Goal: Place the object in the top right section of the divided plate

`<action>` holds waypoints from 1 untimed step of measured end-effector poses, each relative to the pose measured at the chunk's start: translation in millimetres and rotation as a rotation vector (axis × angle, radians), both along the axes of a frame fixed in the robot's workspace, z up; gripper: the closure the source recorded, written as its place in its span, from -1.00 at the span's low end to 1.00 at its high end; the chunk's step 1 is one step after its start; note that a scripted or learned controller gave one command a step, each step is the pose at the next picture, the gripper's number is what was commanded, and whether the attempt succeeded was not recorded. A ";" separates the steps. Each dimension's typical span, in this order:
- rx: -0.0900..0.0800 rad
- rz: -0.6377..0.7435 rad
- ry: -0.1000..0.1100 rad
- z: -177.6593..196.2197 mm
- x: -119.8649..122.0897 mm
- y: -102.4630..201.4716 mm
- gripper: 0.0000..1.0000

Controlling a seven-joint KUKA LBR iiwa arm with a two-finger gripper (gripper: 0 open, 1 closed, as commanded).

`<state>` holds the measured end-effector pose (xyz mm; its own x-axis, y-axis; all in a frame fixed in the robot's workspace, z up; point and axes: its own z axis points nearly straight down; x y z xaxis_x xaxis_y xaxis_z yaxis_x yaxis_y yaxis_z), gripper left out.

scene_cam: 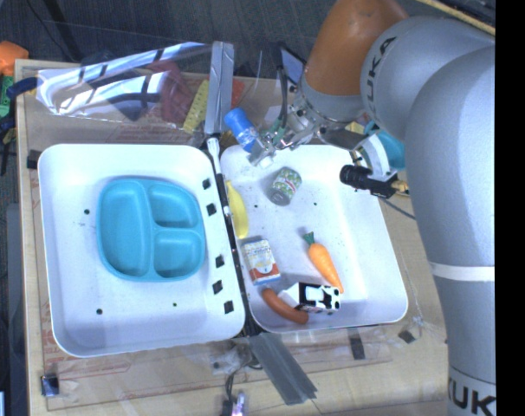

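We are looking down on two white bins, and we are placing everything else by the small round can [285, 185] lying in the upper middle of the right bin [391, 277]. Up and to the left of the can, in that bin's far left corner, one small bottle [240, 128] is lying with its blue end pointing up and left, away from the can, and its paler end pointing down and right, toward it, so its long axis is running on a diagonal. The gripper [268, 140] is hanging right at the bottle's paler end, up and left of the can, under the arm [418, 94] with its orange band. We are unable to tell whether the jaws are spread or pressed together, or whether they are pinching the bottle at all. Counting the rest of the right bin, we are seeing one banana [236, 208] just left of the can and slightly below, along the bin's left wall. One small carton [262, 260] is sitting below the can and a little left. One carrot [322, 264] is lying below and right of the can, its green top pointing back up toward the can. One sausage [284, 306] and one black-and-white toy [320, 297] are lying farthest below the can, side by side. Well to the left of the can, in the left bin [59, 176], one blue divided plate [122, 232] is lying flat, showing three sections.
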<state>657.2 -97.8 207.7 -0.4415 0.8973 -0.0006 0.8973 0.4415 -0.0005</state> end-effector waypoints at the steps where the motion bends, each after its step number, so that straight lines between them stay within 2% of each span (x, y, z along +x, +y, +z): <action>1: 0.001 0.288 0.004 -16.6 -41.3 68.3 1.00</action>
